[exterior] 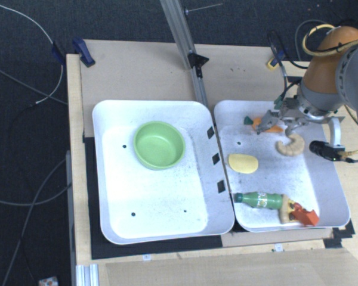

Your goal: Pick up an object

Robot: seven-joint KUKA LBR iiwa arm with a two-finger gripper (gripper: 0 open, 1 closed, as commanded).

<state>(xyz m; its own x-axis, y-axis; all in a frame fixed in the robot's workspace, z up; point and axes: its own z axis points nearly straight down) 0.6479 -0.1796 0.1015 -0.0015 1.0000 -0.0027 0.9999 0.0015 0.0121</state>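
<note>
My gripper (284, 122) hangs low over the back of the right bin (328, 183), below the grey wrist and orange band. An orange toy carrot with a green top (261, 123) lies just at the gripper's left side, touching or nearly so. A tan curved piece (290, 146) rests right below the gripper. Further forward lie a yellow oval object (243, 163), a green bottle on its side (260, 200) and a red and orange toy (302, 214).
The left bin (167, 213) holds a green bowl (159, 145). A metal pole (180, 25) slants up from between the bins at the back. A black part (323, 150) sticks out at the arm's right side over the bin.
</note>
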